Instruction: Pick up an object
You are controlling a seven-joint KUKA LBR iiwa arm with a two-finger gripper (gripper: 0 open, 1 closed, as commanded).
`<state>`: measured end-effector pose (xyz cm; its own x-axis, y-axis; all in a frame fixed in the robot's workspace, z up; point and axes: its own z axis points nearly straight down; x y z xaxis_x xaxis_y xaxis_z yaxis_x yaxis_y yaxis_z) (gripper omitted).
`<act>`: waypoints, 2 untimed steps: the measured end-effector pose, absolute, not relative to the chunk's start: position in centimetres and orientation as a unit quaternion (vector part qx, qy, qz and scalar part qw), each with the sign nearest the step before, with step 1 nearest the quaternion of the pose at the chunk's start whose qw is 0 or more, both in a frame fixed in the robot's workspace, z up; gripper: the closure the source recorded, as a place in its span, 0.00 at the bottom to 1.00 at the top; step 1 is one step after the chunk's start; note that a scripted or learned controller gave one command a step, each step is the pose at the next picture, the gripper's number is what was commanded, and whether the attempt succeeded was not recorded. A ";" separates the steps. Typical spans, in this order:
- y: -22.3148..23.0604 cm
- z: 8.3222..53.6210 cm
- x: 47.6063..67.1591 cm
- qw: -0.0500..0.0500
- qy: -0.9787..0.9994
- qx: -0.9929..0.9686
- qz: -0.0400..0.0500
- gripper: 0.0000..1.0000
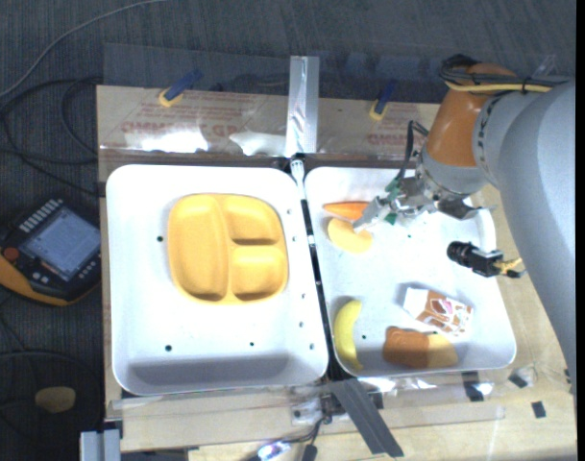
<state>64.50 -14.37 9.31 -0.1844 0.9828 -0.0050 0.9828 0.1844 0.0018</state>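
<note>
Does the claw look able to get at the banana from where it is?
Probably yes: the claw hovers by the carrot in the same bin, and nothing lies on the banana. The bin's wall close beside it may hamper gripping.

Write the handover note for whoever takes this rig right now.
Gripper: down in the far left part of the right bin, at the tip of the orange carrot and just above the pale yellow piece. Nothing visibly held.
Also in the right bin, near side: banana, brown loaf, white packet.
Left bin: yellow divided tray.
Done: approach only.
Left: grasp one thing and lift it.
</note>
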 end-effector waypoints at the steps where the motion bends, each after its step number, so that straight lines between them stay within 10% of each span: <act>1: -10.3 11.9 66.8 0.002 0.805 0.593 -0.002 0.00; 2: -11.9 9.0 66.9 0.000 0.832 0.555 -0.001 0.00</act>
<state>66.94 -11.93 9.02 -0.3846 0.9231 -0.0006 0.9231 0.3846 -0.0023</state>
